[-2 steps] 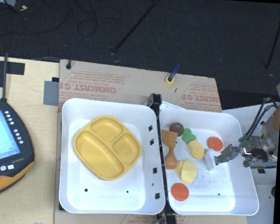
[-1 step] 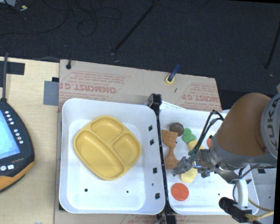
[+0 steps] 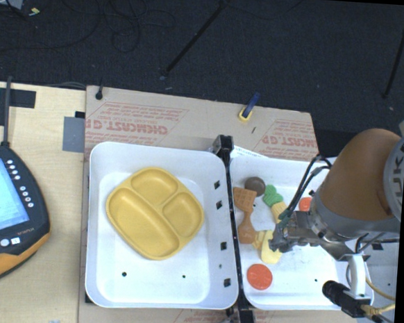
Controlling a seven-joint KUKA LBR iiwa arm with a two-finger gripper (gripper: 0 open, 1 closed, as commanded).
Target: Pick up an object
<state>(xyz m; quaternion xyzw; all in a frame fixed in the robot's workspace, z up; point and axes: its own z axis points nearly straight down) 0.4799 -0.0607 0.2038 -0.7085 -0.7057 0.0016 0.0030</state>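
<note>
camera view | fixed overhead, slanted (arm (image 3: 367,184) enters right) | both bins (image 3: 150,286)

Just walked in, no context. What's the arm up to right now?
The KUKA arm reaches in from the right over the right bin, with its gripper down among the small items there, right by a pale yellow piece. I can't tell whether it holds anything. Nearby lie a tan bone-shaped toy, a brown ball, a green piece and a red disc. The left bin holds a yellow divided plate, untouched.
</note>
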